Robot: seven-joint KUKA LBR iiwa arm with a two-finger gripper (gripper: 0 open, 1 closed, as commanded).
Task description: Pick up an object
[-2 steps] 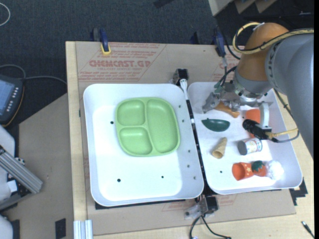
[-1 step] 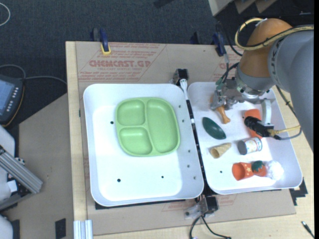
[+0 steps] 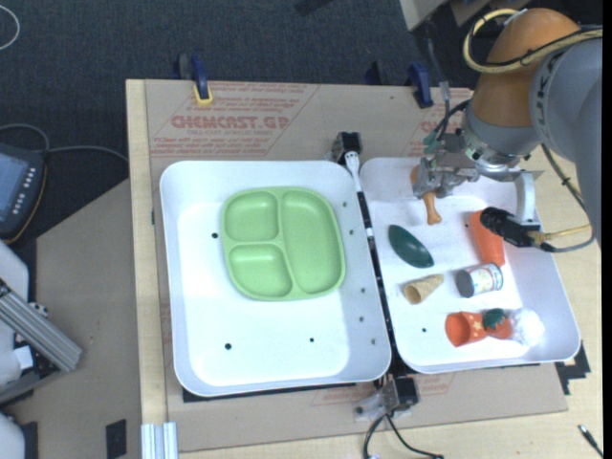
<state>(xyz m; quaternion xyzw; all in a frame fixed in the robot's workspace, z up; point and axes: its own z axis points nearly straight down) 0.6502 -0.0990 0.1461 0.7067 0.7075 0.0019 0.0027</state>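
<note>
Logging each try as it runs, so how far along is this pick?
Done: the arm has reached the right bin. In hand: the claw sits low over a small orange piece near the back wall; whether it grips it is unclear. Left: a lift, since the piece looks to be on the floor.

Dark grey carpet floor [image 3: 143, 17], brown board benchtop [image 3: 143, 256], blue clamps [image 3: 199, 73]

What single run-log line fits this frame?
gripper: over right bin, far end | small orange stick: under fingertips, hold unclear | green tray: left bin
</note>
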